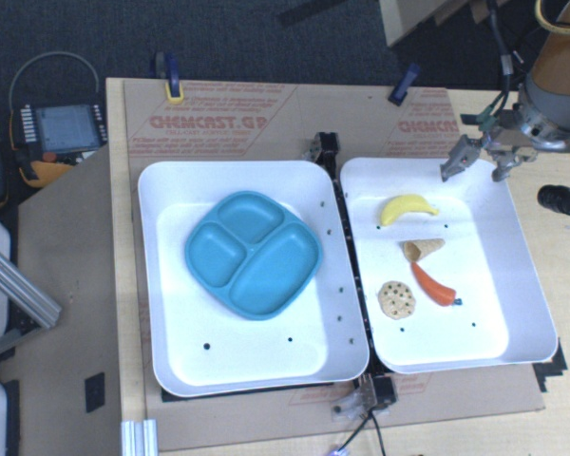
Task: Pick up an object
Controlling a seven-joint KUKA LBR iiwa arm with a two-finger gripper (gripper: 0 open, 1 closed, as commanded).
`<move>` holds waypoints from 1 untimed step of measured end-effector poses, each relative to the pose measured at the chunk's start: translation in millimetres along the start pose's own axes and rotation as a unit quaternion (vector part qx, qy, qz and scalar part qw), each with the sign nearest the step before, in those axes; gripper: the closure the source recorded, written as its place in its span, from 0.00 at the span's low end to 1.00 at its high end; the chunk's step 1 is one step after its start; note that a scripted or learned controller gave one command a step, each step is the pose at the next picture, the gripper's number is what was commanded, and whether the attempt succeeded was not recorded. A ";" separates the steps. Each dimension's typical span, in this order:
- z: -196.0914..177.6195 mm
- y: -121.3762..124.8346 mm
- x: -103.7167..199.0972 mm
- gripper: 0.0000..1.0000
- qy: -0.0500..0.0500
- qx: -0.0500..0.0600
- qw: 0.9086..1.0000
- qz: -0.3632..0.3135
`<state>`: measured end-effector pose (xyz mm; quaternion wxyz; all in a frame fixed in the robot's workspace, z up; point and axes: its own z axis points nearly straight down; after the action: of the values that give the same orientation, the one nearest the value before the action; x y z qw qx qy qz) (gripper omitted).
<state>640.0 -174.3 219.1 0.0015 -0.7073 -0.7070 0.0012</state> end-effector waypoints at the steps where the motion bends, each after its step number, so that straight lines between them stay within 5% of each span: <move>1: -2.4 1.2 0.0 0.00 0.000 -0.002 1.000 0.000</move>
<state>641.2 -174.2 221.5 -0.0005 -0.7070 -0.7072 -0.0002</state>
